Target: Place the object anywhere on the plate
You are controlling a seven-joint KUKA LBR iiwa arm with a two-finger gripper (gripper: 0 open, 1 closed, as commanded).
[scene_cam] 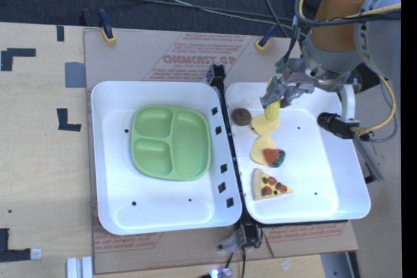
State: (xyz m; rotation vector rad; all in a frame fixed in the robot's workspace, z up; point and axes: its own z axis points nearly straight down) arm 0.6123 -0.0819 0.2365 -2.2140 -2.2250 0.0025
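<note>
Two bins, plate bare, gripper down on the yellow piece

Two shallow white bins on the bench: left white bin (104, 159) carries the light green three-compartment plastic plate (171, 142), roughly centred, nothing on it. Right white bin (339, 185) carries the toy food. The grey two-finger gripper (274, 103) is low at the far-left part of the right bin, with a small yellow upright block (271, 111) showing at its tip. Looks like the fingers bracket that block, but the wrist hides the tips; whether they are clamped or spread, cannot tell. No sign of a lift: the block's lower end sits at or just above the flat pale yellow round piece (264, 125) under it.

Other items in the right bin: dark brown round lump (242, 116) by the far-left corner, near the divider; yellow slice with a red and green topping (268, 155) mid-left; triangular pizza slice toy (270, 185) toward the near-left corner.

Handling guess: the yellow block is likely light, rigid plastic or foam, smooth and a bit slippery, not fragile. Best taken across its narrow sides, near mid-height, so it doesn't pivot. Flat pieces beneath could get dragged along. Task step judged: grasp stage, carry to the plate not yet done.
</note>
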